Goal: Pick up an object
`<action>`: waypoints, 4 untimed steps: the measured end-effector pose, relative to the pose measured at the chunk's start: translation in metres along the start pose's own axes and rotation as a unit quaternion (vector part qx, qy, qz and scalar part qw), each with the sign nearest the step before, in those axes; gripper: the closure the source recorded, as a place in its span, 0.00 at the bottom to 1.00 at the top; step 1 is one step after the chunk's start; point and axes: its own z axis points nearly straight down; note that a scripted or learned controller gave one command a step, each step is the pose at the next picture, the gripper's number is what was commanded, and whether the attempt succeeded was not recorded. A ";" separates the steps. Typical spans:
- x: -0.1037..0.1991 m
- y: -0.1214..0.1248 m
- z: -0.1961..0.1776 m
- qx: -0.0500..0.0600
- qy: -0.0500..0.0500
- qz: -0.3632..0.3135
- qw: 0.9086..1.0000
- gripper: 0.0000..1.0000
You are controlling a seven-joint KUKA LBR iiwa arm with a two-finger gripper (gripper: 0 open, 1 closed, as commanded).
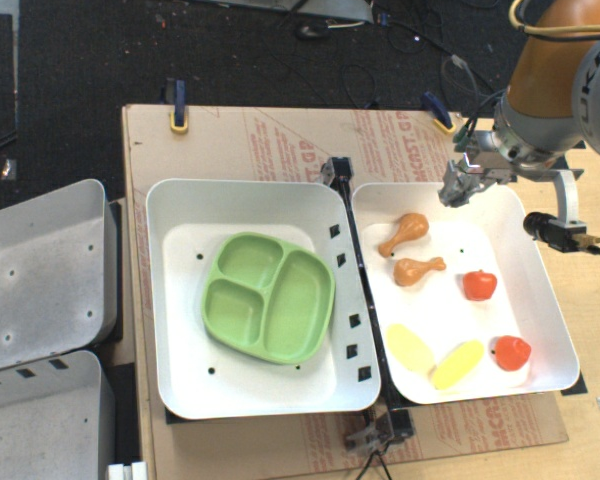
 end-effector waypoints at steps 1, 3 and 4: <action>0.042 -0.029 -0.006 0.003 0.001 -0.001 1.000 1.00; 0.138 -0.078 -0.015 0.003 0.001 -0.002 1.000 1.00; 0.189 -0.102 0.003 0.004 0.001 -0.002 1.000 1.00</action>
